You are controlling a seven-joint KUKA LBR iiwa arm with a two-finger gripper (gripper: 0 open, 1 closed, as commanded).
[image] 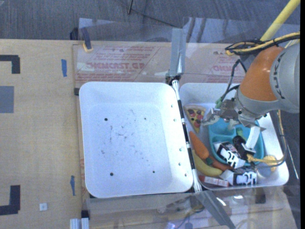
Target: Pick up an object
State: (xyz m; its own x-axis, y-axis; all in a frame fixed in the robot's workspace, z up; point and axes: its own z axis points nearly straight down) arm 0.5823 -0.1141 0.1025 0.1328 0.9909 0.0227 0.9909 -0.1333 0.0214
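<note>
The tool (224, 114) hangs over the right bin (281, 175) – grip state I cannot tell (arm hides it); the carrot (199, 145), lengthwise near-far, lies just left and nearer.

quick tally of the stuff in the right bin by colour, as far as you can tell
Right bin, what can be told apart:
orange: 1, carrot
yellow: 1, banana
teal: 1, container
black and white: 2, pieces
red and yellow print: 1, pizza slice
total: 6
The arm covers part of the pile, so more may lie hidden.
</note>
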